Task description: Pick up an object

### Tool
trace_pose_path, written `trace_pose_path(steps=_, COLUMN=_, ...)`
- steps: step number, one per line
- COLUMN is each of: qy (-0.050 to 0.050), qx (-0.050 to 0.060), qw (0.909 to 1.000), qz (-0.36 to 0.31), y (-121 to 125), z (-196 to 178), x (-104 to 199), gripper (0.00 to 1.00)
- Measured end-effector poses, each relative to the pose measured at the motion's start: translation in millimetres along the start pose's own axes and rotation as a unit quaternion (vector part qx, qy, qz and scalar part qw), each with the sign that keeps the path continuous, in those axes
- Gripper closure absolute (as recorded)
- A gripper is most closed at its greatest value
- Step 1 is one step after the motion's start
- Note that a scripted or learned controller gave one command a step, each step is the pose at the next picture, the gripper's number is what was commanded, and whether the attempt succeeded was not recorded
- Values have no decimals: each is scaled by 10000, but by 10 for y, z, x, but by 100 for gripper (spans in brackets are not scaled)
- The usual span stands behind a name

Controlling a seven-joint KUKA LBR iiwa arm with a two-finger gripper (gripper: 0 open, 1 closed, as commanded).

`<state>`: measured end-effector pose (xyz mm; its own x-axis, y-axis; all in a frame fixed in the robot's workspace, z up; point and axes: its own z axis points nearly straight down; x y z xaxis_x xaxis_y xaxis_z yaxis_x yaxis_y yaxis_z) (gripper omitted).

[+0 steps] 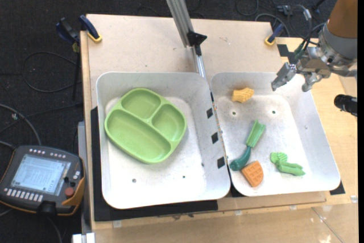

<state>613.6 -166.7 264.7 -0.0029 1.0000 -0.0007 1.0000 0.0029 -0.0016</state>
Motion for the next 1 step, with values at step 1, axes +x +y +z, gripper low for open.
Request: trace_pose_path(steps=1, qy=-5, qx=-11, qw=10000, qz=-15, y=7, z=-103, x=2, gripper=100)
